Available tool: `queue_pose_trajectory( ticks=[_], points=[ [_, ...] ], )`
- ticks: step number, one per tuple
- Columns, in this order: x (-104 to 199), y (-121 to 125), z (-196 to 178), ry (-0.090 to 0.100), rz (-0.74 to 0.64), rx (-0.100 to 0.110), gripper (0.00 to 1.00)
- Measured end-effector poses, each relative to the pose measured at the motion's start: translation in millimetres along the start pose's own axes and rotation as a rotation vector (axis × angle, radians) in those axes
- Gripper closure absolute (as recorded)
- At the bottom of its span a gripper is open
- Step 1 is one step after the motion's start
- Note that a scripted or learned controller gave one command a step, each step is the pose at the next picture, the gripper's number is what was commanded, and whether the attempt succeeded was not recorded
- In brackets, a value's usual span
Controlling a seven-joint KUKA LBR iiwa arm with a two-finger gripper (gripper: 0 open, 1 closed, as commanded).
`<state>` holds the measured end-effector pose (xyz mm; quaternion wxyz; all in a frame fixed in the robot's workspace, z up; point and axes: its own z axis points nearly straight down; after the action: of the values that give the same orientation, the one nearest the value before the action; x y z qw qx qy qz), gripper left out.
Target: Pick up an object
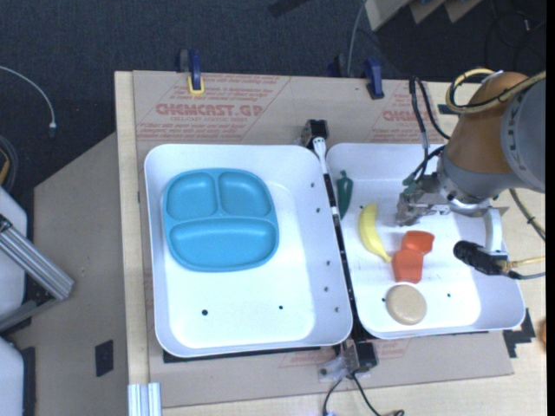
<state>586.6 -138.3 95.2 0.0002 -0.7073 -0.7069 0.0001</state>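
Camera view, from the left: the left bin (160, 258) holds one blue divided plate (221, 219), well apart from the gripper and far to its left. The right bin (460, 306) holds four loose things. One green pepper-like piece (344, 191) lies against the bin's left wall, to the gripper's left and slightly further back. One banana (373, 232) lies near the gripper, left of it and a little nearer the front edge. One orange-red block (411, 256) lies just in front of the gripper; it may be two pieces stacked, which I cannot tell. One beige disc (406, 304) lies further forward, beyond the block.

The gripper (422, 206) hangs low over the right bin on the grey arm (486, 137), between the banana and the block but over bare floor. I cannot tell whether it is open or closed, and nothing is seen held in it.

I judge the step to be the approach, with no pick made yet. The next move calls for centring over one thing, most likely the block or the banana, and then descending squarely onto it.
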Motion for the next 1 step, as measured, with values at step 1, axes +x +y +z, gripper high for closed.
queue_pose_trajectory(
  ticks=[1],
  points=[
    [3.5,2.8,-43.5,-0.002,-0.002,-0.005,1.00]
  ],
)
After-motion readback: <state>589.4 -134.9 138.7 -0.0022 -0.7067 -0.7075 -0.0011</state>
